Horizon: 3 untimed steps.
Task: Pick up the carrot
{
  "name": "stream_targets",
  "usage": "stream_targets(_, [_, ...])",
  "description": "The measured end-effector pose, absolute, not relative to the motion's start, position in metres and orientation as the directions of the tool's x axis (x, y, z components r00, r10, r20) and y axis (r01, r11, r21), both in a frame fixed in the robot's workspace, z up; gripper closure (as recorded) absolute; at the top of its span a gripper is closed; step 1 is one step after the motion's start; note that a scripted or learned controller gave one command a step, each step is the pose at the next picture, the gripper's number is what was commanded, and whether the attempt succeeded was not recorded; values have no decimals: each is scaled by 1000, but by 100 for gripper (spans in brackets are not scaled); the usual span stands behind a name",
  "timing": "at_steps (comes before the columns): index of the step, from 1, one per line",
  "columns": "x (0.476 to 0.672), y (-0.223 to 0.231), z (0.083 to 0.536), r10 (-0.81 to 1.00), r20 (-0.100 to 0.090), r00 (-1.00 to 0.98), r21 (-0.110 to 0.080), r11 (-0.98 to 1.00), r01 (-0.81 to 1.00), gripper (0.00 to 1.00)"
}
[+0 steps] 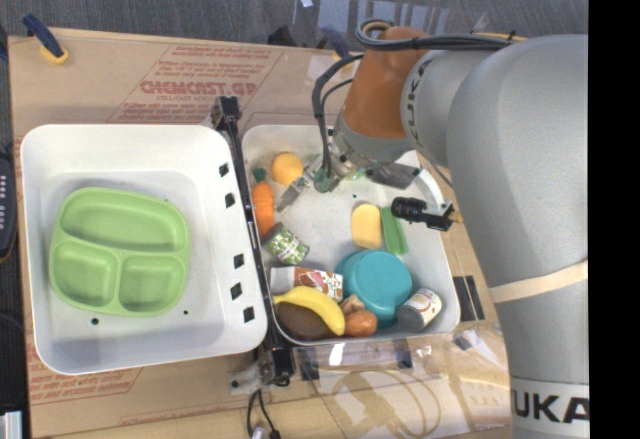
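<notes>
Well, the carrot lies left of the gripper, quite near. It points up and down along the bin's wall. The gripper looks open, holding nothing.

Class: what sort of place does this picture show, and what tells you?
Probably a robotics lab test bench: a KUKA arm reaches over two white bins, one bearing toy food such as a carrot, on cardboard.

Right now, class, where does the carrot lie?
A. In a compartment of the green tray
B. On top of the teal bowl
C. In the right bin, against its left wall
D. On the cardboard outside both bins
C: the carrot lies in the right bin, along its left wall, just below the small orange.
</notes>
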<state>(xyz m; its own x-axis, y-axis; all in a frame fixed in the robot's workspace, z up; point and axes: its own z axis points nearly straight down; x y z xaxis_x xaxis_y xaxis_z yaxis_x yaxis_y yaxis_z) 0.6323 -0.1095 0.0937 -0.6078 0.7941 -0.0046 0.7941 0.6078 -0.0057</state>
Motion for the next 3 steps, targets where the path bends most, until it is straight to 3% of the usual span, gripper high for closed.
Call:
stream_targets(1, [633, -108, 105, 789, -4, -615, -5, 615, 789, 100])
stream_targets(2, [576, -31, 194, 935, 1, -355, -4, 355, 935, 100])
stream_targets(3, [596, 50, 191, 1000, 0, -5, -7, 5, 1000, 100])
